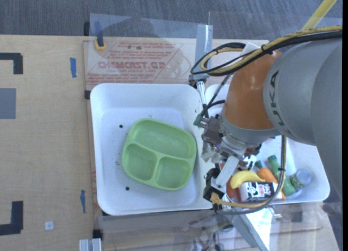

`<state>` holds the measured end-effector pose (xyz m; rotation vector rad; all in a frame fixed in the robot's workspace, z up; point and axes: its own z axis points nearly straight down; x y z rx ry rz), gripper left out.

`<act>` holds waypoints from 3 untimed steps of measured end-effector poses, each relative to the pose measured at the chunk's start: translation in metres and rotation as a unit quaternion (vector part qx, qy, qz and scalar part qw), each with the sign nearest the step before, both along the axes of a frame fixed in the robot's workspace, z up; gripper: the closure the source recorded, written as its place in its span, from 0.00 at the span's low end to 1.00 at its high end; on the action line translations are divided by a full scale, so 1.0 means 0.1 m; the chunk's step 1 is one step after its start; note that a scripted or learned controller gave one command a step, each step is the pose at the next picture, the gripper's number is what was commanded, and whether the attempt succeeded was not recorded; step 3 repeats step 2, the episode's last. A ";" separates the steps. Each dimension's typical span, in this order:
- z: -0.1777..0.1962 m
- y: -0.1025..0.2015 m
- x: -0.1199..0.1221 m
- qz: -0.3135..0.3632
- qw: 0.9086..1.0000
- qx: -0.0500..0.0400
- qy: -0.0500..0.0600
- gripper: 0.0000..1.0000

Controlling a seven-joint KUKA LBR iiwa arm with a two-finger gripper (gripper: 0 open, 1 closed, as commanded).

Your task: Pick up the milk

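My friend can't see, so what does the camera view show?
A big grey and orange robot arm reaches over the right white bin, above a banana, a milk carton and other small things. The left bin holds a green divided plate.

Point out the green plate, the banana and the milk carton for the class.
green plate [159,154]: camera view, middle, where its dividers meet.
banana [244,178]: camera view, middle of its curve.
milk carton [256,190]: camera view, printed face.

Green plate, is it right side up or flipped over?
Right side up. The green plate lies flat in the view's left bin, its three hollow compartments facing the camera.
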<state>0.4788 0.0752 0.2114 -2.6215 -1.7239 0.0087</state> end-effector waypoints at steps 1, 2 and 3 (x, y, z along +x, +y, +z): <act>-0.28 -0.24 0.00 -0.001 1.000 0.000 -0.001 1.00; -0.23 0.37 0.00 -0.033 0.999 -0.001 -0.002 1.00; -0.23 0.37 0.00 -0.033 0.999 -0.001 -0.002 1.00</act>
